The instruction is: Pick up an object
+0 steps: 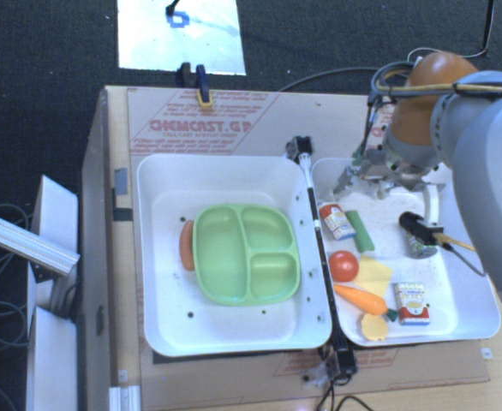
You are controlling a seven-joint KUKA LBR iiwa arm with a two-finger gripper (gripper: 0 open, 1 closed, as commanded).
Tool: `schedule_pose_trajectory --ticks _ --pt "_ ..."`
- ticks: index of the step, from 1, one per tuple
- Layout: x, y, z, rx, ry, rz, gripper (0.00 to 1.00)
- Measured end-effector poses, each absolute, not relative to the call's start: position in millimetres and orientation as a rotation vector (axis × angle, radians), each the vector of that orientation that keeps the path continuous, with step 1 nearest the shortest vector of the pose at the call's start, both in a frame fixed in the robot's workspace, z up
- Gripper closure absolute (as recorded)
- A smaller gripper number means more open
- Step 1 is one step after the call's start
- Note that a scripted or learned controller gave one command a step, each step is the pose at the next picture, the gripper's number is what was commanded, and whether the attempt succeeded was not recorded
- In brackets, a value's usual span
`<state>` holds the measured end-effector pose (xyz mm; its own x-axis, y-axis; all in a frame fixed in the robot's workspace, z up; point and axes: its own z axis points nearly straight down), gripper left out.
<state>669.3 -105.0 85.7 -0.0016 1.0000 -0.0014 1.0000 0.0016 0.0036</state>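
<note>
My arm point(474, 144) reaches in over the counter point(234, 118); my jaws hang low over the far end of the right bin point(482, 315), above its bare floor; whether they stand apart or together I cannot tell, and I see nothing between them; the things to pick lie nearer the camera in that bin: a red-and-white packet point(337, 222) just beside a green stick point(360, 231), then a tomato point(343, 265) touching a yellow slice point(375, 272), a carrot point(361, 298), a yellow round piece point(373, 326) and a small red box point(413, 303); the left bin point(161, 187) holds a green divided plate point(247, 255) with an orange sausage point(186, 245) at its left edge.
</note>
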Motion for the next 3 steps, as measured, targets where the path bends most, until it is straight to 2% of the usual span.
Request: schedule_pose_trajectory --ticks 2,3 --pt "669.3 -134 86 2.217 2.22 0.002 0.0" --pt "669.2 -93 85 2.215 2.226 0.003 0.0"
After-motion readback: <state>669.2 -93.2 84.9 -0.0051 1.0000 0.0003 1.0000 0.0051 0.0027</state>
